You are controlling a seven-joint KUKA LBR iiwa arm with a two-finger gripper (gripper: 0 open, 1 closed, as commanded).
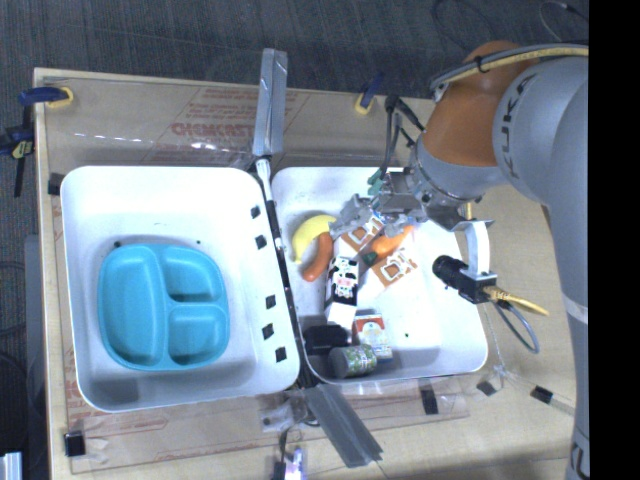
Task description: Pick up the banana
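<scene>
Blue divided tray (pixel 165 303) sits alone in left bin (pixel 80 193). Banana (pixel 307 233) lies in right bin (pixel 440 343) near its left wall, touching an orange carrot-like toy (pixel 318 258), cartons and a dark can (pixel 352 360) crowded below it. Likely light, stiff, smooth-skinned, curved; best pinched across mid-body w/ jaws square to the curve. Gripper (pixel 385 208) hovers just right of banana over the clutter; can't tell if open or closed, nothing seen held.
</scene>
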